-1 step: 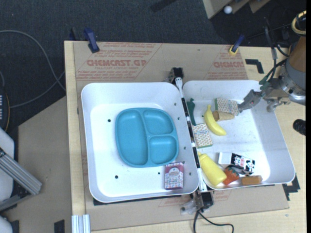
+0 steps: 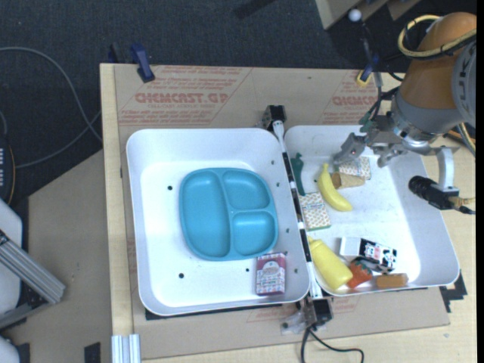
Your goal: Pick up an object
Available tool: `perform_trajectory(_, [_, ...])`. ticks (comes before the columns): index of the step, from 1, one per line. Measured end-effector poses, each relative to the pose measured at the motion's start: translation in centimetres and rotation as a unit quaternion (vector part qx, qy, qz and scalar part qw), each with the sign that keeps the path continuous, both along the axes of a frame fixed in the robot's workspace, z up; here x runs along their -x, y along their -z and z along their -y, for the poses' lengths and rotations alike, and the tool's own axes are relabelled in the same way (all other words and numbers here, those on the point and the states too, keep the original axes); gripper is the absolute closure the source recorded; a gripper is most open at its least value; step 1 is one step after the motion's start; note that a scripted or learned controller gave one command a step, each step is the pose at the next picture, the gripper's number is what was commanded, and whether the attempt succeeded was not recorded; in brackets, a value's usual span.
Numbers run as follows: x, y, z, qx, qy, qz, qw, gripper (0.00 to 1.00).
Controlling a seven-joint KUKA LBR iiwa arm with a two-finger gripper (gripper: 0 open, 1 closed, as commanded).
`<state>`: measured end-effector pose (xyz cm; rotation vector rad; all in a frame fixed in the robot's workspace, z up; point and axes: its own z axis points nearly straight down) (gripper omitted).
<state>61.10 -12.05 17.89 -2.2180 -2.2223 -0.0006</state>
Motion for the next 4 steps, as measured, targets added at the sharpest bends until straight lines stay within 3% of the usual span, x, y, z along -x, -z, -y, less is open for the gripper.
perform_trajectory(1, [-0.5, 7.4, -2.7, 0.0012, 0.000, 0.003, 1.0000, 0.00])
perform_trajectory(2, [0.2, 8.7, -2.2, 0.0035, 0.001, 0.010, 0.9999, 0.00])
perform_trajectory(3, [-0.1, 7.3, -2.2, 0.0041, 0.001, 0.014, 0.9999, 1.00])
perform_trajectory(4, [0.1, 7.5, -2.2, 0.0039, 0.001, 0.012, 0.9999, 0.00])
